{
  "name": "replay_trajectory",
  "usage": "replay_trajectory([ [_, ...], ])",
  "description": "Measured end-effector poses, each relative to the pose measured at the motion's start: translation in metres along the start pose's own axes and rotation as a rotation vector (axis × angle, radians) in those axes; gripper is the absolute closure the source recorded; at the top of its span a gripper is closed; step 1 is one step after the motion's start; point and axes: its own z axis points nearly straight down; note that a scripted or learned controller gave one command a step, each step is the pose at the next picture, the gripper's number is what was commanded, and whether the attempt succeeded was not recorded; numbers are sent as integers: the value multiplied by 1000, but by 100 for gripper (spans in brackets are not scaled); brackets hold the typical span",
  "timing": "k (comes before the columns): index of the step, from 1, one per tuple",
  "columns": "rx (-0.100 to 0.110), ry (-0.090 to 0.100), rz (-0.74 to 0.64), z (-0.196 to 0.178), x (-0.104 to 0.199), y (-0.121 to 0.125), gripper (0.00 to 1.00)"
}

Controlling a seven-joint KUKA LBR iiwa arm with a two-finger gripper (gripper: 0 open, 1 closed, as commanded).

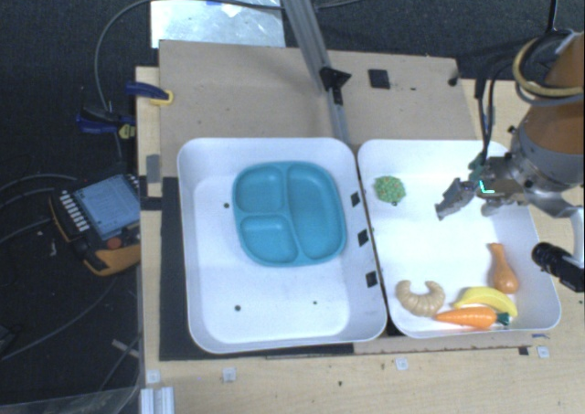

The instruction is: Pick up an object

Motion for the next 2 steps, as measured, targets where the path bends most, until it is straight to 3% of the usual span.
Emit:
replay_trajectory([
  [1,-1,0,0,0,0,0,0],
  [2,3,1,3,60,6,-3,0],
])
